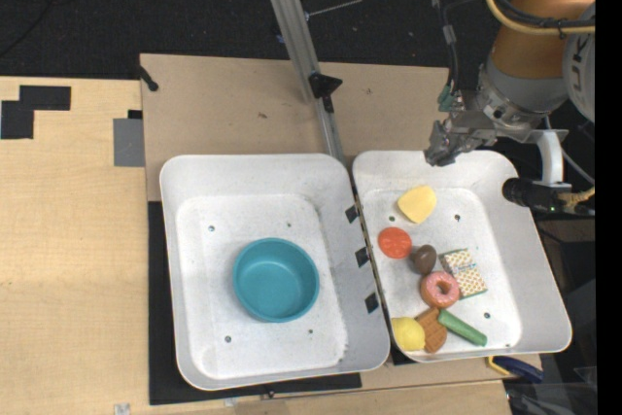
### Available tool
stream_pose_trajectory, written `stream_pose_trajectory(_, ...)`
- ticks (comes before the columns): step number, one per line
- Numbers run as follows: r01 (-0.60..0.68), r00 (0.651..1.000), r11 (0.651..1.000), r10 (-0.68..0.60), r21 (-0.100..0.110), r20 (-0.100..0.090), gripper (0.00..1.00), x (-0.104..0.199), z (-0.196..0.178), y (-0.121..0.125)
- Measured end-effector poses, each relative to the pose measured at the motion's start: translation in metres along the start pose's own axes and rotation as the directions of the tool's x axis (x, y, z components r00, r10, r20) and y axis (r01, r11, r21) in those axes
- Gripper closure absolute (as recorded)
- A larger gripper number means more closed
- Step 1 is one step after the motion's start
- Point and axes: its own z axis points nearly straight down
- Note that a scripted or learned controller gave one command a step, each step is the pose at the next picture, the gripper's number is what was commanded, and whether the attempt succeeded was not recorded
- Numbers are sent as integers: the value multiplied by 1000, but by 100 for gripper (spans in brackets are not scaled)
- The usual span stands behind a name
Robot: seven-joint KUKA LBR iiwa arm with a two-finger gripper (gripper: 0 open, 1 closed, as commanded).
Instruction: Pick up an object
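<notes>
Gripper: the gripper (439,154) is hanging over the far rim of the right bin (544,301), with nothing showing beneath it; how it is set cannot be told from this slant.

Nearest object: a yellow wedge (417,204) is lying just below and a little left of the gripper, apart from the other pieces.

Handling, as a guess: the wedge is looking like light, stiff toy food with a smooth, maybe slippery skin; closing across its narrower span, near the middle, is seeming the safest hold.

Next out: a red disc (394,242) and a brown lump (423,259) are sitting further toward the camera, close together and possibly touching.

Further still: a pink donut (440,289) is lying just beyond the lump, with a checked block (464,271) beside it on the arm's side; the donut's ring is offering an edge to pinch, though its neighbours are crowding it.

Farthest in this bin: a yellow ball (409,333), an orange-brown piece (433,330) and a green stick (463,328) are bunching at the near rim, well apart from the gripper.

Other bin: the left bin (194,185) is holding a teal bowl (276,280), far to the gripper's left and nearer the camera; it is looking rigid and wide, best taken by its rim.

Progress: nothing is lifted yet.
</notes>
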Motion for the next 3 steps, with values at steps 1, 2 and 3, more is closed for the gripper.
stream_pose_trajectory(1,1,1000,1000,-1,1,-1,100,58,2,0)
stream_pose_trajectory(2,-1,1000,1000,1,2,-1,100,100,16,9)
stream_pose_trajectory(3,-1,1000,1000,1,1,-1,100,145,23,22)
